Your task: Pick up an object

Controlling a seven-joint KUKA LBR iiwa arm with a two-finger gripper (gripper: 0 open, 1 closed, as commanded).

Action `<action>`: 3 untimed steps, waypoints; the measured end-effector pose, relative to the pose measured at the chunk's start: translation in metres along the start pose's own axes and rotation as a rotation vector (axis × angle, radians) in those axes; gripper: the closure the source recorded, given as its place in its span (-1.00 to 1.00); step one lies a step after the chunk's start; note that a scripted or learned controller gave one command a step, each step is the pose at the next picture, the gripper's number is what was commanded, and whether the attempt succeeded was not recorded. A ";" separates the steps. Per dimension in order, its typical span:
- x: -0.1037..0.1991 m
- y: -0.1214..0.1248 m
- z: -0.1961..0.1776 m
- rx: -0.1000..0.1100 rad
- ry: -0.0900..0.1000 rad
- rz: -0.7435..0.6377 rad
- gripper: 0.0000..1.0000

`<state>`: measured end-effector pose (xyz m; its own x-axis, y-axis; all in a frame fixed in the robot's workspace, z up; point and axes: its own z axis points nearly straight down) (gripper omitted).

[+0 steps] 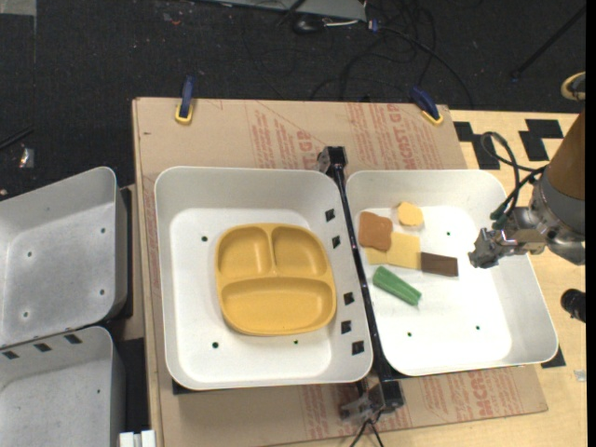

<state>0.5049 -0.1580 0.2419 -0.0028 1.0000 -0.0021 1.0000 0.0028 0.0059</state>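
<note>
Over the right bin (521, 338), your gripper (486, 250) is sitting near the right wall, well apart from most of the pieces. I cannot tell its opening from this view, and nothing is showing in its grasp.

Candidate objects are lying in a cluster at the bin's upper left: a brown block (375, 230), a round yellow piece (410, 215), a pale yellow slab (401, 250), a dark brown bar (440, 265) and a green stick (398, 285). The bar is lying nearest the gripper.

Risks, in my judgement: the slab is touching the block and the bar, so a descent there is likely to be catching two pieces or pushing them aside. All pieces are lying flat and low, so a shallow close is risking a miss.

Your arm is reaching in from the right, wrist angled down and leftward. The yellow tray (276, 278) in the left bin (177, 277) is playing no part.
</note>
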 end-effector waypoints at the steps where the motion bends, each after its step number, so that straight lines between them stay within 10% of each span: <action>1: 0.060 0.001 0.010 0.007 0.005 -0.005 1.00; 3: 0.178 0.008 0.002 0.005 0.004 -0.006 1.00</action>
<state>0.5120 0.0204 0.2399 -0.0088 1.0000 0.0016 1.0000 0.0088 0.0008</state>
